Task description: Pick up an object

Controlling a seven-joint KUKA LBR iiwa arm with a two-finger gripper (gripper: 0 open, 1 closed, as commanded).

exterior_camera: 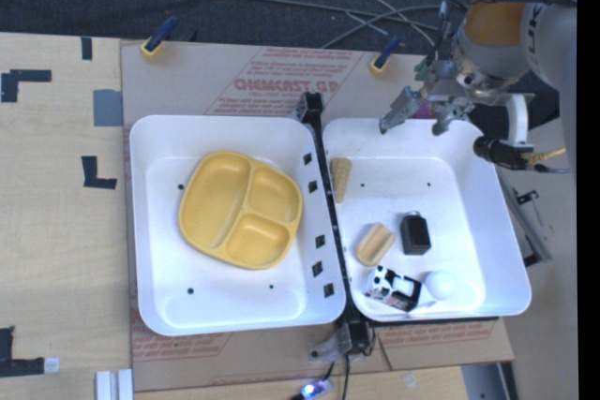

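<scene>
Camera view is showing the gripper [415, 118] hanging over the far rim of the right bin [487, 201], its two fingers spread wide apart with nothing between them. Lying in that bin are a tan cone-like piece [339, 176] by the left wall, a tan block [374, 244], a small black box [414, 233], a black-and-white object [391, 288] and a white ball [440, 286] near the front edge. A yellow divided tray [240, 208] is sitting alone in the left bin [155, 229].
</scene>
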